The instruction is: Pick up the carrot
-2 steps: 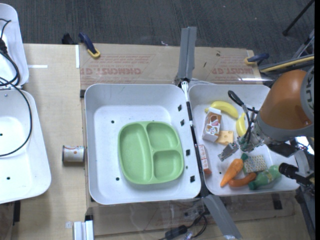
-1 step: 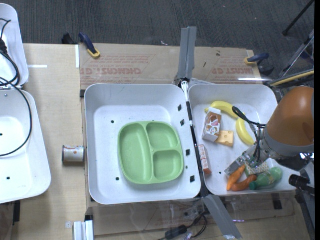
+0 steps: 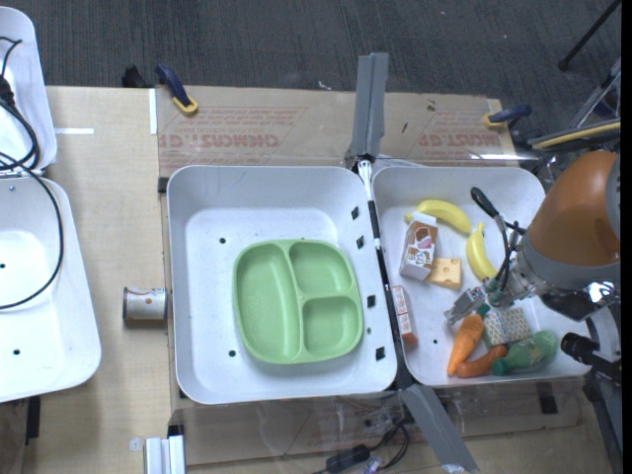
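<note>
The carrot (image 3: 464, 343) is orange and lies tilted on the floor of the right bin (image 3: 434, 371), near its front edge. My gripper (image 3: 468, 307) reaches in from the right and hangs just above the carrot's upper end. Whether it touches the carrot is unclear. The arm's orange band (image 3: 585, 208) stands over the bin's right side and hides part of it.
Beside the carrot lie a red-orange piece (image 3: 485, 362), a green item (image 3: 530, 353) and a white patterned piece (image 3: 511, 322). Two bananas (image 3: 446, 213) (image 3: 480, 253), a small carton (image 3: 421, 248) and a cheese wedge (image 3: 446, 273) sit farther back. A green divided plate (image 3: 297, 301) rests in the left bin (image 3: 197, 265).
</note>
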### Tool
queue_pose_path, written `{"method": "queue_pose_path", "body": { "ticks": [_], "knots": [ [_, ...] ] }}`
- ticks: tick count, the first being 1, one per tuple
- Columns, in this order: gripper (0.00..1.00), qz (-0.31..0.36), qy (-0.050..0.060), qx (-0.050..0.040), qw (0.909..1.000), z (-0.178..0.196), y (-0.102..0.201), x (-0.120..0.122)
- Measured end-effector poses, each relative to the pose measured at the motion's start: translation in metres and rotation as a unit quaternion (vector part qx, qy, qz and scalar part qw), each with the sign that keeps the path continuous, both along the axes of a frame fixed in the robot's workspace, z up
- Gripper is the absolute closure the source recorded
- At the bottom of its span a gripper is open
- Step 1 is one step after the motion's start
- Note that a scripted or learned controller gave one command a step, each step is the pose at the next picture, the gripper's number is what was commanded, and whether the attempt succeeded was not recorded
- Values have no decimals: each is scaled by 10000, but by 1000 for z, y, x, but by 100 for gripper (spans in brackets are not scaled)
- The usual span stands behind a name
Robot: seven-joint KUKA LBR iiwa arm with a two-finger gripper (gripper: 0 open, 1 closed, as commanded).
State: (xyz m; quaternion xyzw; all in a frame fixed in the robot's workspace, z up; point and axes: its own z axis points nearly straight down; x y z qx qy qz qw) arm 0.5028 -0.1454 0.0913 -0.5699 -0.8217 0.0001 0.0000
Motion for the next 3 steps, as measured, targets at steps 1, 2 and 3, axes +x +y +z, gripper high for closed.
{"method": "queue_pose_path", "body": {
  "ticks": [1,2,3],
  "knots": [
    [100,-20,1,0,10000,9,-1,0],
    [100,-903,3,-5,9959,104,61,3],
    [0,-901,5,-6,9959,104,60,3]
  ]
}}
